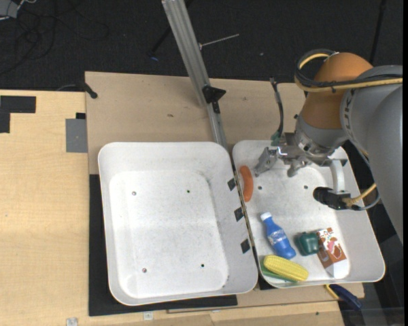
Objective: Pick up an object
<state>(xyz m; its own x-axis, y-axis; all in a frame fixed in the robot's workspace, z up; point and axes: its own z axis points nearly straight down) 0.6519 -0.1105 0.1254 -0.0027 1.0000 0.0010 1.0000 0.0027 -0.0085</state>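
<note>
The right bin [367,267] holds several objects. An orange sausage-shaped piece [246,182] lies against its left wall. Near the front are a blue bottle [277,235], a yellow corn cob [284,268], a dark green object [306,242] and a red and white carton [331,248]. My gripper [279,164] hovers over the far part of this bin, just right of the orange piece and apart from it. Its fingers are spread open with nothing between them.
The left bin [122,156] sits beside the right one, joined by black clips [239,213]. A slanted aluminium strut [194,63] rises behind the bins. The grey arm and a black cable [336,197] hang over the right bin's far right side.
</note>
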